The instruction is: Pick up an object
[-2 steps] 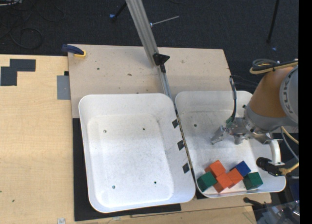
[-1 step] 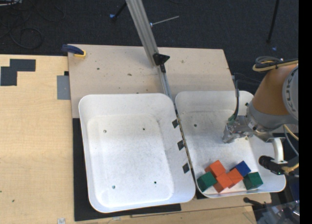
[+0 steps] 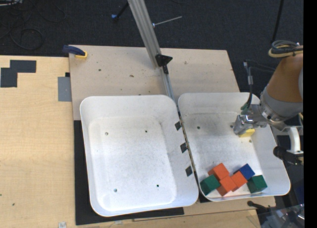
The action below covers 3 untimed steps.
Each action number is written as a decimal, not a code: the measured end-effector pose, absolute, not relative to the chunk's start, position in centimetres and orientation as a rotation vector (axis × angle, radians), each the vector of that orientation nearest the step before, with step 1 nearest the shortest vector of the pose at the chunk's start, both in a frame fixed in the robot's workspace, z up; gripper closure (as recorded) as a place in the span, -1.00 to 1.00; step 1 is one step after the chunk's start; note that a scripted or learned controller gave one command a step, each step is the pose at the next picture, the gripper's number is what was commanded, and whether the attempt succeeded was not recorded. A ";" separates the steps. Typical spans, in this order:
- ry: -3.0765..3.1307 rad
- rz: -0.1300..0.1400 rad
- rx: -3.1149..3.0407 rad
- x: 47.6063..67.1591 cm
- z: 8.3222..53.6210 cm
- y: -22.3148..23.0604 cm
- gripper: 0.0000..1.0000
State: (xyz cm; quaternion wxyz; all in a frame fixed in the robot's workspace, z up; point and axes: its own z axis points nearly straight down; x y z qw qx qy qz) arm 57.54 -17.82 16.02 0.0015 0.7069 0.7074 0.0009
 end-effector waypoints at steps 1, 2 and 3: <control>2.219 0.004 2.218 57.7 22.4 -17.8 1.00; 2.226 -0.001 2.218 57.8 22.6 -17.8 1.00; 2.228 0.000 2.220 57.7 23.4 -13.0 1.00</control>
